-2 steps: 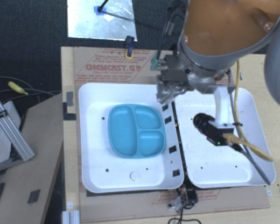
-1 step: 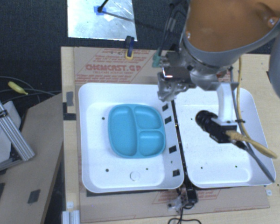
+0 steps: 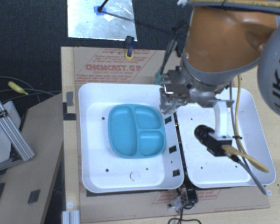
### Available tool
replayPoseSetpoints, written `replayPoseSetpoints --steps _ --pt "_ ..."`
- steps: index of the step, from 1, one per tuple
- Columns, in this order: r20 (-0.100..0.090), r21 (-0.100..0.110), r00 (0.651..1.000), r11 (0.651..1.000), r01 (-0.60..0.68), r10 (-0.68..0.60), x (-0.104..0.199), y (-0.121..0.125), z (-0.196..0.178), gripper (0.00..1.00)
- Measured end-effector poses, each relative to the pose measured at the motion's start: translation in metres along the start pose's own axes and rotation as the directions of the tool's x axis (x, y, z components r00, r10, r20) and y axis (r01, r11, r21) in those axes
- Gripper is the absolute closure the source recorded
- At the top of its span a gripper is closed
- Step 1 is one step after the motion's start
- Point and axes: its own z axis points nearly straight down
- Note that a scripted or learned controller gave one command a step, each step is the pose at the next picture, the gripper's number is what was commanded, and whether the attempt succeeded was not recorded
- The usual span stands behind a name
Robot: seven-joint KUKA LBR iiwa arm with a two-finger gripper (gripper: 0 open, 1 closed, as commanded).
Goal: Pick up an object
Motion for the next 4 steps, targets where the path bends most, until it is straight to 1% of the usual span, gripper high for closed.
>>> replayPoseSetpoints --steps 1,2,4 --pt "-0.005 -0.011 1.000 1.000 0.008 -0.008 0.029 0.000 -0.064 1.00" --pt "-0.004 -0.008 1.000 1.000 0.009 -0.009 0.027 0.001 -0.072 1.00" --pt "-0.006 -0.013 1.000 1.000 0.018 -0.018 0.027 0.002 -0.094 1.00"
